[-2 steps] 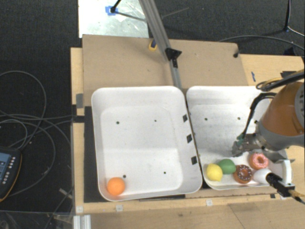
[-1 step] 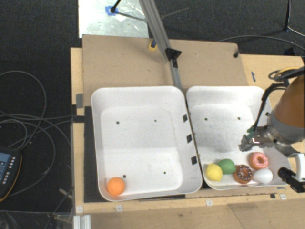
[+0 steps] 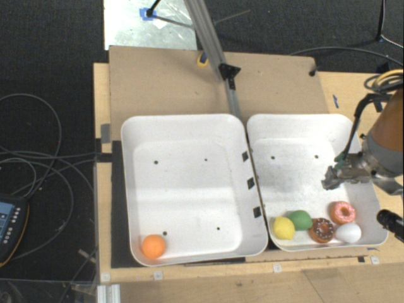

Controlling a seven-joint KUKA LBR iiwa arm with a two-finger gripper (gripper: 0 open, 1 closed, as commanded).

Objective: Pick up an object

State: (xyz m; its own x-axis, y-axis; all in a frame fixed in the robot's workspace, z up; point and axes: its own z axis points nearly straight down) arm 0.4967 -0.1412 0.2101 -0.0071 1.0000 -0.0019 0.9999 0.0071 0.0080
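In the right bin [image 3: 297, 137], several small objects lie along the near edge: a yellow lemon [image 3: 284, 228], a green round object [image 3: 301, 219], a chocolate doughnut [image 3: 322, 230], a pink doughnut [image 3: 343, 212] and a white egg-like object [image 3: 348, 233]. An orange ball [image 3: 153, 246] rests in the near left corner of the left bin [image 3: 183, 137]. My gripper [image 3: 332, 179] hangs at the right side of the right bin, just above and behind the pink doughnut, with nothing visibly held.
A grey camera pole [image 3: 211, 36] slants down to the seam between the bins. Cables [image 3: 379, 84] hang near the arm at the right. A cardboard sheet [image 3: 164, 81] lies behind the bins. Black clips [image 3: 250, 183] line the seam.
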